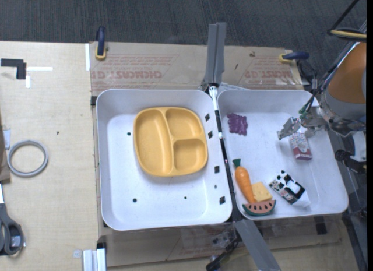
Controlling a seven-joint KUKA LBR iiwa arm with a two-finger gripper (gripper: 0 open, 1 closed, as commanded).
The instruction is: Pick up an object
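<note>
The right bin holds several small things: a purple bunch of grapes, an orange carrot, a yellow block, a watermelon slice, a black-and-white carton and a small red-and-white carton. My gripper hangs over the upper right part of this bin, just up and left of the red-and-white carton. The carton looks to rest on the bin floor, close to the gripper tip. The grey arm with its orange band comes in from the right edge.
The left bin holds a yellow divided plate. A grey bar stands at the back between the bins. On the bench at left lie a tape roll and scissors. Clamps hold the cardboard behind.
</note>
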